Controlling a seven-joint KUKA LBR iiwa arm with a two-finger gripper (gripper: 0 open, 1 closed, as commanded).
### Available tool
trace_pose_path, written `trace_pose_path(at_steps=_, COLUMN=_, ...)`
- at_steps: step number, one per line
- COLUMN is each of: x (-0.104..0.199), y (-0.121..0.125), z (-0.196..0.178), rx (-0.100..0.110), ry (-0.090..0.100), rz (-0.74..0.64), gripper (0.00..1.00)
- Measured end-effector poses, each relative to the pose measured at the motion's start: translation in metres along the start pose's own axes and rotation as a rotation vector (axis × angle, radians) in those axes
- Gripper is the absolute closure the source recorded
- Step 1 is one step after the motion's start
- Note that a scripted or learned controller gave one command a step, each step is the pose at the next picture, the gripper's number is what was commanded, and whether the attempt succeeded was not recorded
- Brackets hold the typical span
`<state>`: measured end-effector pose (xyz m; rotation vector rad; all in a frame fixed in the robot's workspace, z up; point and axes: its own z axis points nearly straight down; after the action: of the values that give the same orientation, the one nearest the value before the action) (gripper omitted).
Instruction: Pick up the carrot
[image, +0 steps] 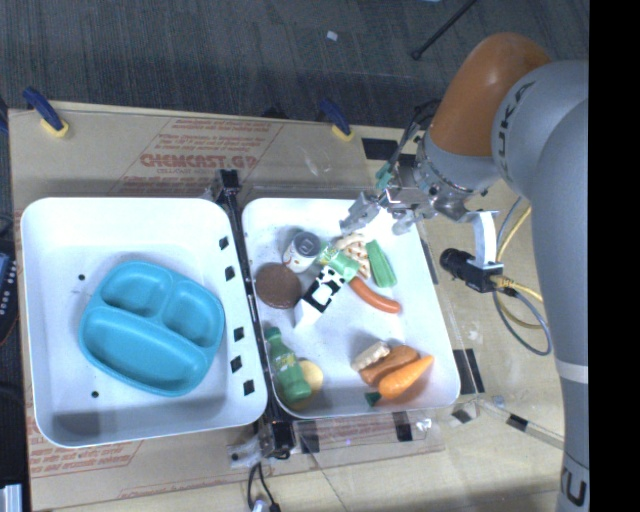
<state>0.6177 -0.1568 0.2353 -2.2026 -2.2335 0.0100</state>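
The orange, tapered plastic carrot (403, 376) lies near the front right corner of the right-hand shallow white bin (432, 300), touching a tan bread-like toy piece (378, 356) just behind it. The grey arm's metal 2-finger gripper (356, 218) hangs over the far edge of that same bin, well apart from the carrot, above a cluster with a green ridged vegetable (380, 262), a red sausage (374, 296) and a round brown disc (279, 285); from here I cannot tell whether it is parted or closed. The left bin (50, 330) holds a blue 3-compartment plastic tray (152, 326).
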Motion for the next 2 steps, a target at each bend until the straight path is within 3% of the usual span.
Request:
trace_pose_path(at_steps=1, x=-0.055, y=-0.091, z=-0.032, rx=-0.002, ry=-0.002, rz=-0.146, gripper=0.00)
trace_pose_path(at_steps=2, x=-0.051, y=-0.144, z=0.105, rx=0.007, ry=0.006, rz=-0.267, gripper=0.00)
